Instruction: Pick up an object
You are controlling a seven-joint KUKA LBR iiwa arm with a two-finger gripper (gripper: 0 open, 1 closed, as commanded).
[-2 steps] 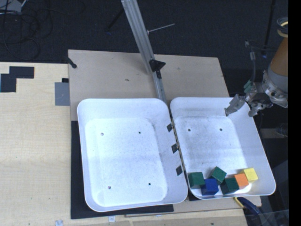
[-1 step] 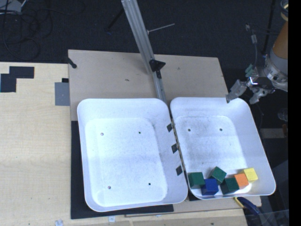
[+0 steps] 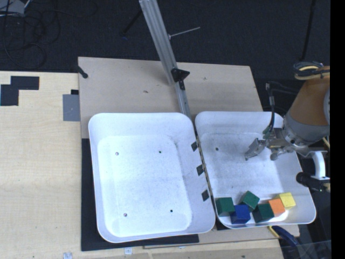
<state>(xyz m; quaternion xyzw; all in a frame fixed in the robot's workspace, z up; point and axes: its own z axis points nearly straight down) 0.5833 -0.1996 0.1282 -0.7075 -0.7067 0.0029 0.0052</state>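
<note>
1. Along the bottom edge, cut off: a blue and yellow item (image 3: 284, 235) below the right bin, too little showing to identify.
2. Clustered in the lower right corner of the right bin (image 3: 232, 131), touching or nearly touching: green block (image 3: 225, 205), blue block (image 3: 241, 214), second green block (image 3: 250, 199), dark green block (image 3: 263, 212), orange block (image 3: 276, 206), yellow block (image 3: 288, 200). Partly overlapping, so exact contact between neighbours hard to judge.
3. Left bin (image 3: 102, 128) just beside the right one, rims meeting along the middle, joined there by three small dark clips (image 3: 200, 169). Only small dark dots on its white floor.
4. Gripper (image 3: 265, 149) at mid right, over the upper part of the right bin, well apart from the blocks. Fingers (image 3: 253, 151) spread apart and pointing left and down, nothing between them. Whether the tips touch the bin floor unclear.
5. Arm (image 3: 310, 107) entering from the right edge, orange band visible, much of it cut off by the frame.
6. Tan board (image 3: 124, 85) under both bins, black mat (image 3: 86, 198) showing at the lower left of the left bin.
7. Pale wooden surface (image 3: 38, 161) filling the left side, with black and grey patches (image 3: 70, 107) near the upper left.
8. Grey metal rail (image 3: 161, 42) slanting from top centre down to the gap between the bins.
9. Farthest, along the top: dark floor (image 3: 242, 20) with cables, dim and hard to make out.
</note>
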